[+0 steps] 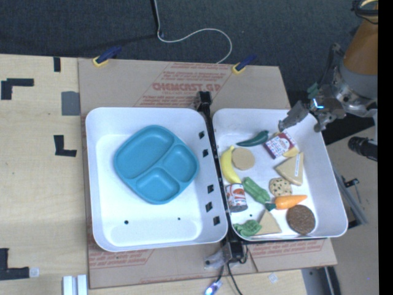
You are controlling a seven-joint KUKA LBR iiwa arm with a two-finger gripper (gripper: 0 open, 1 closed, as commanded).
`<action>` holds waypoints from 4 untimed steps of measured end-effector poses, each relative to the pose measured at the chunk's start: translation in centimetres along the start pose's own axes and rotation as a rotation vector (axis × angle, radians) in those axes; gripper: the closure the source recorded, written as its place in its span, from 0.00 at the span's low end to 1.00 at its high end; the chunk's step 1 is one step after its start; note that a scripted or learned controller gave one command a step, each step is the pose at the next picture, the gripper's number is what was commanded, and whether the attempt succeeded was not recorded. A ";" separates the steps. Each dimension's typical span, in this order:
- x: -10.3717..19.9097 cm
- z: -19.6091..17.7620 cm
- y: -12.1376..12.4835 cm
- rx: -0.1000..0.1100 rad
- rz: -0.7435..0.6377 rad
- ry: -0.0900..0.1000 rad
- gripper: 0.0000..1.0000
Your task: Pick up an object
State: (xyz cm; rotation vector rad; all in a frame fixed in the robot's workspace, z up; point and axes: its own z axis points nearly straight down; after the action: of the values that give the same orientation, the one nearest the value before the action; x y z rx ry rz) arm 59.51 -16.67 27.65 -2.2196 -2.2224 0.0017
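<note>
While the arm point(359, 54) is reaching in from the right, its gripper point(298, 117) is hanging over the upper right rim of the right bin point(334, 192), just above the toy food pile; nothing is showing between its tips, and whether they are apart or together cannot be told. Toy food is lying in the right bin: a green pepper point(253, 139) near the top, a red packet point(278, 145) just below the gripper, a banana point(228, 165) along the left wall beside a tan round biscuit point(243, 159), a cheese wedge point(291, 169), a chip cookie point(279, 185), a carrot point(288, 201), a brown patty point(301, 219), and a small can point(237, 197). A blue divided plate point(155, 163) is sitting in the left bin point(101, 165), tilted diagonally.
</note>
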 end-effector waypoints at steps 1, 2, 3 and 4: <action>5.0 3.1 -5.1 0.006 -0.002 0.003 0.00; 8.1 0.2 -11.4 0.002 -0.001 0.003 0.00; 8.0 -0.6 -11.2 0.002 -0.002 0.001 1.00; 16.8 2.6 -11.2 0.005 -0.008 0.003 1.00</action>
State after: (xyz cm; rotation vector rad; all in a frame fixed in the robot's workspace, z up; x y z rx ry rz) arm 48.29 0.07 25.07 -2.2065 -2.2278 0.0038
